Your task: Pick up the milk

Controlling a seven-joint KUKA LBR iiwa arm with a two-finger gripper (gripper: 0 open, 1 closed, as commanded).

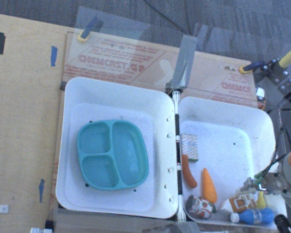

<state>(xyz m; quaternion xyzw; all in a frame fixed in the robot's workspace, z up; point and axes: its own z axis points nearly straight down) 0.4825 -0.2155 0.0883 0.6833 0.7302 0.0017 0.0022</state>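
Camera view: approach step, judged; nothing lifted. Gripper (255, 187) low over right bin (229, 113), near-right corner, just above milk (243, 203). Finger opening: cannot tell, too small and cluttered; nothing seen held. Milk = small brown-and-white carton, lying tilted on bin floor, just beside blue bottle (253, 216) and a yellow item (261, 200), possibly touching both. Orange carrot (209, 186), red-orange sausage-like piece (188, 172), small can (200, 206), patterned box (189, 146) further left in same bin. Teal divided plate (112, 153) in left bin (82, 100), irrelevant. Next, probably: centre over carton, descend, close on carton alone, avoid bottle, lift clear.
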